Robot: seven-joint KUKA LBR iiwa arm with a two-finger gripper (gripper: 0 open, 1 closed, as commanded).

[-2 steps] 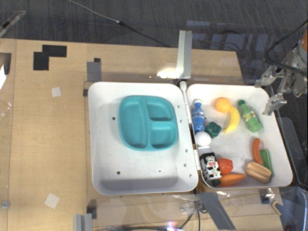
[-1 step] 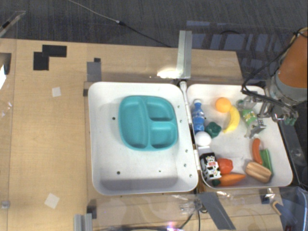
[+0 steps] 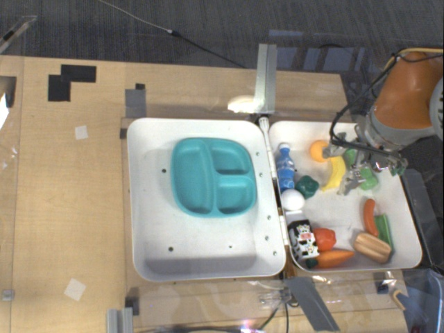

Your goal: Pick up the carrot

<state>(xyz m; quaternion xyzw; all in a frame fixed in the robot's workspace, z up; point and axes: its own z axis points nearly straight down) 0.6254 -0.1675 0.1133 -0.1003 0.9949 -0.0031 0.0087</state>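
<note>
The carrot (image 3: 336, 258) is orange with a dark green top and lies flat along the front wall of the right bin (image 3: 409, 207), pointing right. My gripper (image 3: 359, 174) hangs over the back half of that bin, above a yellow banana (image 3: 334, 174) and a light green item (image 3: 368, 180). The carrot lies well in front of the gripper and apart from it. The arm's orange band (image 3: 409, 96) sits above the wrist at the bin's back right corner.
Around the carrot lie a red tomato (image 3: 324, 238), a black-and-white toy (image 3: 302, 238), a bread roll (image 3: 372, 246), a red sausage (image 3: 369, 216) and a green vegetable (image 3: 383, 228). Further back are an orange (image 3: 318, 150), a blue bottle (image 3: 284, 165), a dark green pepper (image 3: 306, 185) and a white ball (image 3: 293, 200). The left bin (image 3: 152, 241) holds a teal divided plate (image 3: 213, 175).
</note>
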